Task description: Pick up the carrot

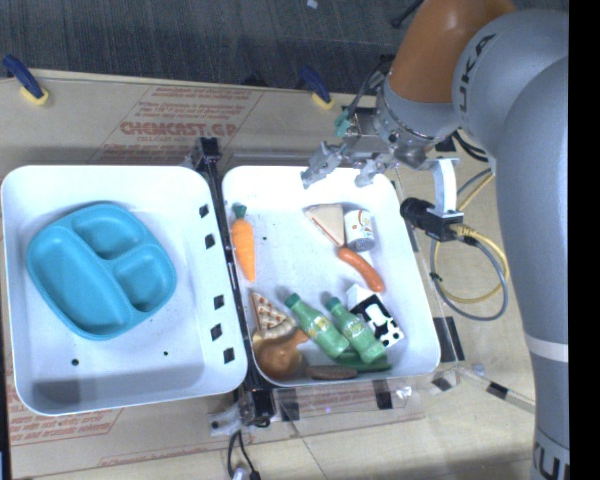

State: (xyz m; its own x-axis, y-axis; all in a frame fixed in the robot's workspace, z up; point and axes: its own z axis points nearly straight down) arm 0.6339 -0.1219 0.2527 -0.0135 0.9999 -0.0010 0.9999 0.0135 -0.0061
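While hovering over the right bin's (408,268) top rim, gripper (342,166) spread open, gripping nothing. Carrot (243,248) off at 8 o'clock, against that bin's left wall, long axis 12-to-6, greens up. Same bin: sausage (361,267), green bottles (330,330); left bin (20,298): blue tray (100,268).

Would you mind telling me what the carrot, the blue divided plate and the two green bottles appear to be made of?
The carrot looks like moulded toy plastic: even orange, smooth, with a stubby green top. The blue divided plate seems matte plastic, one uniform colour with soft rounded ridges. The two green bottles look like glossy plastic, judging by small highlights, though the view is too coarse to be sure.
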